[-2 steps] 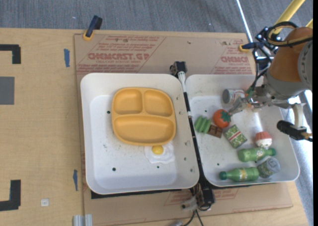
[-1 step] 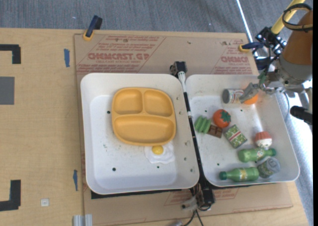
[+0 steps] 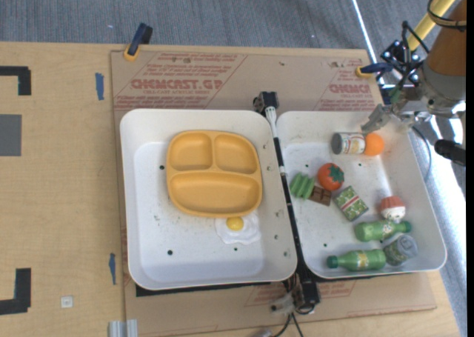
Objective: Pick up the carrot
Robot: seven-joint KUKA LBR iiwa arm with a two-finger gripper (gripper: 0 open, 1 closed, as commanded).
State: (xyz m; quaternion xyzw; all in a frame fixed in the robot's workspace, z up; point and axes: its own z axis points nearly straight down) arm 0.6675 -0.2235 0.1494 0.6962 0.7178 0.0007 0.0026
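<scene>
The carrot (image 3: 375, 144) shows as a small orange piece in the right bin (image 3: 433, 235), near its far right corner. It lies against a small grey can (image 3: 347, 143) on its left. My gripper (image 3: 379, 121) hangs just above and slightly behind the carrot, reaching in from the right. Nothing is visibly held in it.
The right bin also holds a tomato (image 3: 331, 175), a green ridged piece (image 3: 301, 185), a green carton (image 3: 349, 203), a red-capped mushroom (image 3: 392, 208) and two green bottles (image 3: 358, 259). The left bin (image 3: 141, 202) holds a yellow divided plate (image 3: 214, 172) and a fried egg (image 3: 235, 226).
</scene>
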